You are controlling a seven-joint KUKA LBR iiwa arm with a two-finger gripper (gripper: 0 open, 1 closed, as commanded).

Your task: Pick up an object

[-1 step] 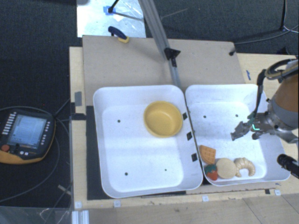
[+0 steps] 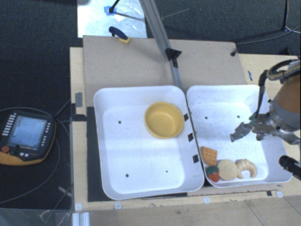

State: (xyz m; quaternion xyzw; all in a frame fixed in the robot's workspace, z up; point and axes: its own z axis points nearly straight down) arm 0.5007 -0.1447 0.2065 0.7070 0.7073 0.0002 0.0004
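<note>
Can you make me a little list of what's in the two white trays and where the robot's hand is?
left bin: a yellow bowl, upright, near the back right part
right bin: toy foods bunched at the front left corner
foods: a waffle piece, a red tomato-like piece, a round bun, a croissant
gripper: over the middle of the right bin, behind the foods, nothing seen between its fingers
arm: reaches in from the right side
</note>
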